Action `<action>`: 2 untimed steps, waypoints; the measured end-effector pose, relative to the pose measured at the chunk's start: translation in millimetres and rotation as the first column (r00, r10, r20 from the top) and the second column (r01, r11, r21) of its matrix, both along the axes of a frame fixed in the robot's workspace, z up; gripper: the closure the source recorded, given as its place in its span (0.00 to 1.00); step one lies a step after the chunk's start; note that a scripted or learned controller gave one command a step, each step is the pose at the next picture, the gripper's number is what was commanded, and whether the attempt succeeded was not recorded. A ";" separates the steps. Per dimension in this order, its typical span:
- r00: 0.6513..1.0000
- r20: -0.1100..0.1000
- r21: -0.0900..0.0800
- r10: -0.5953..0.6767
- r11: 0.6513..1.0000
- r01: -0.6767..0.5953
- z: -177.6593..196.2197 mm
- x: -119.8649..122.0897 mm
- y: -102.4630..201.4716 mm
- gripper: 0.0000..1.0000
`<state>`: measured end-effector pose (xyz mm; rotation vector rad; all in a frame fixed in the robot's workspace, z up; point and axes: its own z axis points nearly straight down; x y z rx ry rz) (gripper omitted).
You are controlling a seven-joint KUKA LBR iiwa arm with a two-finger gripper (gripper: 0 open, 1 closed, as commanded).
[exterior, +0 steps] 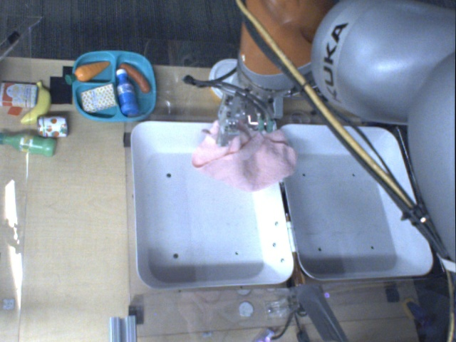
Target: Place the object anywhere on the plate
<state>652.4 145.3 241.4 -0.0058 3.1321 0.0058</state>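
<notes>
Pink cloth (249, 161) hangs from the hand (231, 130), overlapping both bins' adjoining rims.

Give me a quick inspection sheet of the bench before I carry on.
Surface: wooden bench with left bin and right bin.
Job's things: pink cloth hangs from the gripper above the left bin's far right corner; white plate partly hidden behind the arm.
Clutter: blue tray of toy food, banana, can, green bottle.
Grippers: shut on cloth.
Cables: yellow hose along the arm.
Surroundings: dark floor.
</notes>
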 end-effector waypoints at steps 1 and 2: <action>1.000 -0.003 0.000 0.000 1.000 0.000 -8.6 2.9 51.9 1.00; 1.000 -0.003 0.000 -0.001 1.000 0.001 -8.5 3.0 51.6 0.00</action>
